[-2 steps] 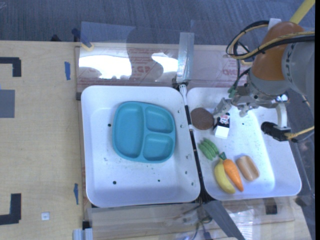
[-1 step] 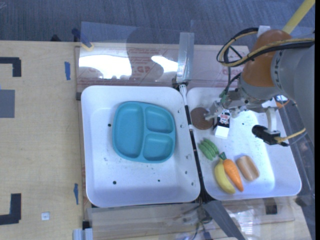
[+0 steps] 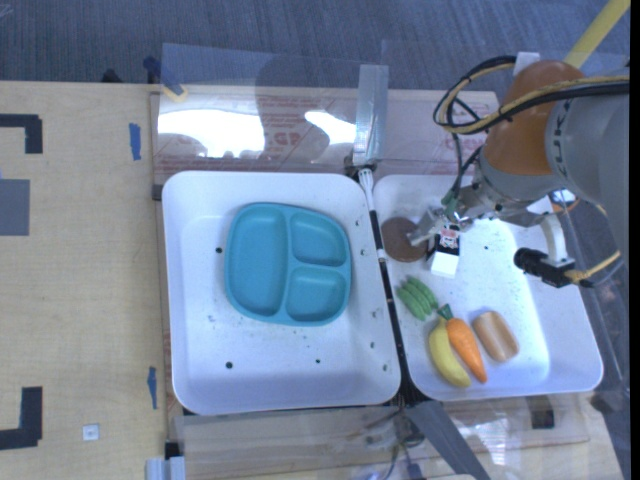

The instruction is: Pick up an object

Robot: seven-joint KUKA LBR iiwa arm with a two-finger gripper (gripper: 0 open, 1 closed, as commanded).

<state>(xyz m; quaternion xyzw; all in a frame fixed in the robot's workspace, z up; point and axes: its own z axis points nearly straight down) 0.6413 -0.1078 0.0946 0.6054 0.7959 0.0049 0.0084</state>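
My gripper (image 3: 436,234) hangs low over the far left part of the right bin (image 3: 560,368), beside a brown round piece (image 3: 400,238) that lies against the bin's left wall. A small white block (image 3: 444,263) sits just below the gripper. Nearer the front lie a green pea pod (image 3: 418,296), a yellow banana (image 3: 446,355), an orange carrot (image 3: 466,348) and a tan bread roll (image 3: 494,334). The gripper's fingers are hard to make out against the clutter.
The left bin (image 3: 190,358) holds a blue three-compartment plate (image 3: 290,264). A metal divider post (image 3: 370,118) stands behind the gap between the bins. Cables (image 3: 470,88) loop off the arm's orange band (image 3: 530,118) at the upper right.
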